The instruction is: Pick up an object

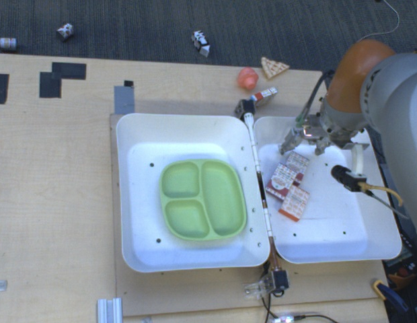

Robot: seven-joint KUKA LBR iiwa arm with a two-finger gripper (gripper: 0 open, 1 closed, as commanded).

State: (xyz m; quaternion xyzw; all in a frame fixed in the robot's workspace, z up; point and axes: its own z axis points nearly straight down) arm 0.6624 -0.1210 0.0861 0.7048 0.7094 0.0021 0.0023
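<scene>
Two red-and-white patterned packets lie in the right bin [329,237]: one packet [288,172] near the bin's back left, and a smaller orange-edged packet [295,203] just in front of it. My gripper [303,145] hangs over the back of the right bin, directly behind the upper packet. Its fingers are spread open and hold nothing. A green three-compartment plate [203,199] sits in the middle of the left bin [138,180].
On the bench behind the bins lie a pink ball [247,78], a toy pizza slice [274,66] and a small red-and-white tube [264,95]. Small bits lie scattered on the dark floor beyond. The right half of the right bin is bare white.
</scene>
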